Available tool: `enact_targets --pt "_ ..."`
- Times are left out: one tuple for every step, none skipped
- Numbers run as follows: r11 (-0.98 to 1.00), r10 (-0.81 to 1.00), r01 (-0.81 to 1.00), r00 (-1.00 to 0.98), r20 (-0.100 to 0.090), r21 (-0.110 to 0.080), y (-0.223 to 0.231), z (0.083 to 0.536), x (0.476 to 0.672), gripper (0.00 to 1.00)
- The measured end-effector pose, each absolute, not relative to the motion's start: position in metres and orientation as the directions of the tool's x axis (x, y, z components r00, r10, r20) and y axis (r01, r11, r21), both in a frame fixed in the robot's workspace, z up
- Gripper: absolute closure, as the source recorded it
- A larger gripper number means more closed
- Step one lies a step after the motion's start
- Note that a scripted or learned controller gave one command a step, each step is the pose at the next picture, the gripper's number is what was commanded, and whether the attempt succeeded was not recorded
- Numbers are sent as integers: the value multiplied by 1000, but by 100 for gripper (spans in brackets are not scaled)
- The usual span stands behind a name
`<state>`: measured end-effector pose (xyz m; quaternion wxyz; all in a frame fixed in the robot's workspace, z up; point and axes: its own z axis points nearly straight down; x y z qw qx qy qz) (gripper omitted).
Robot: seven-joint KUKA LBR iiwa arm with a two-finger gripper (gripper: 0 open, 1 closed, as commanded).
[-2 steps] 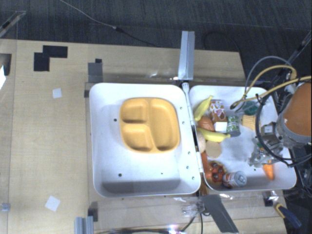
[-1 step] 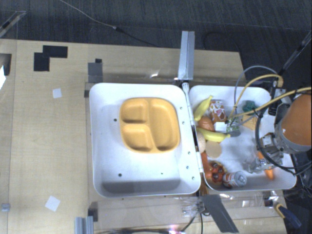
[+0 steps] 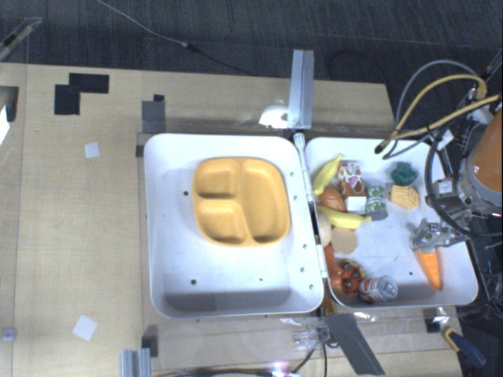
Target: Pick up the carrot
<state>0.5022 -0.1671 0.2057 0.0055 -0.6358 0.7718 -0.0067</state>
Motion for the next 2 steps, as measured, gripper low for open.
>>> enact_targets --pt "-166 -986 -986 166 4 -9 -206 89 491 100" --pt "-54 -999 -998 54 2 -14 -160 181 491 100"
